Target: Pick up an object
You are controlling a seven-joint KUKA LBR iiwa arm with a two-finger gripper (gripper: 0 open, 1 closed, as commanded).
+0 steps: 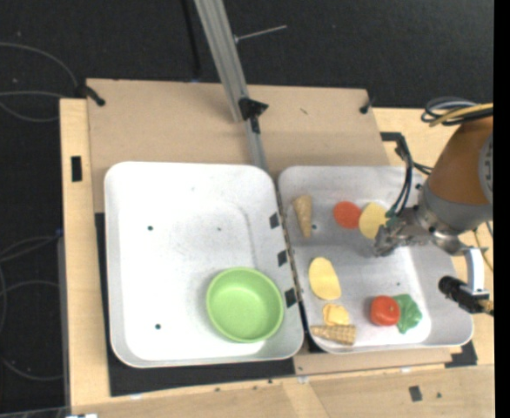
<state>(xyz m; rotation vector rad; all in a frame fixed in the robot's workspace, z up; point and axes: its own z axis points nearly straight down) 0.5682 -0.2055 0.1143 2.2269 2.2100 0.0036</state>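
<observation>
Pincer (pixel 385 240) low in right bin (pixel 429 333) beside yellow piece (pixel 372 219) (contact unclear), finger state cannot tell, red ball (pixel 347 214) just left, green bowl (pixel 244 304) in left bin (pixel 150 198).

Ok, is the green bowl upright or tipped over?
Upright. The green bowl sits in the left bin with its open mouth facing up, rim and inner floor both showing.

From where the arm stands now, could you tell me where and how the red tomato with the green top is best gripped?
Grip the tomato across its round red body, coming straight down from above. It lies on the floor of the right bin with its green top pointing right, near the bin's wall. Closing across the red part, front to back, probably avoids both the leafy top and the wall.
</observation>
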